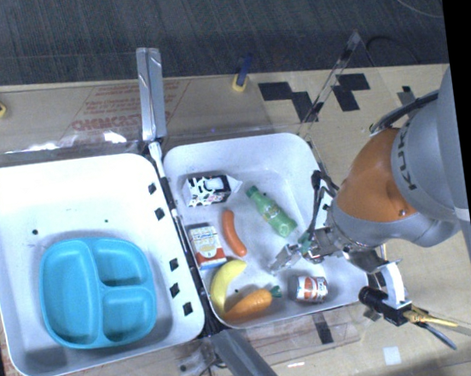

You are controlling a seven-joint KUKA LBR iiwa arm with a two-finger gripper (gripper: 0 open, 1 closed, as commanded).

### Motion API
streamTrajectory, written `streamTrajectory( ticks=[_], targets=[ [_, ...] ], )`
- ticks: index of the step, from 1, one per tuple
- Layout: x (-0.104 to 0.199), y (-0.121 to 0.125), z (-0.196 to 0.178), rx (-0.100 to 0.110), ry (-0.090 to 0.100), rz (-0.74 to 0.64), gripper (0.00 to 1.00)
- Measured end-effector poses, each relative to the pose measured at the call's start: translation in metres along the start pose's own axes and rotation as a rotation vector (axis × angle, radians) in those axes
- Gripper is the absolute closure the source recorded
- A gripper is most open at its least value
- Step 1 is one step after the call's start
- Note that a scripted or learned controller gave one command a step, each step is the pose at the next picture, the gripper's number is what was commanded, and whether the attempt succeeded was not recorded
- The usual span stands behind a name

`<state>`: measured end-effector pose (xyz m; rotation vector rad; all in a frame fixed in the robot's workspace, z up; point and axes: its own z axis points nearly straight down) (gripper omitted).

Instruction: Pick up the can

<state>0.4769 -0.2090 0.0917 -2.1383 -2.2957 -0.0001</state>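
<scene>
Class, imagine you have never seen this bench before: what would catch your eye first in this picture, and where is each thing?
The bright blue divided tray in the left bin stands out first. Next comes the arm's orange band at the right, above the right bin, where small items crowd together: a green bottle, a banana, a carrot and the can lying near the bin's front edge, just below the gripper.

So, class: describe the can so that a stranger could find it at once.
Look in the right-hand bin, along its near edge. The can lies on its side right of the carrot, the only shiny metal thing there, with a red label.
</scene>
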Motion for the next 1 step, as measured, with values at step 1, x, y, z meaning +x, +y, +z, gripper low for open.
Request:
streamTrajectory(
  ticks=[1],
  targets=[
    [-0.0031, 0.0284, -0.0327, 0.000, -0.002, 0.118, 0.00]
  ],
)
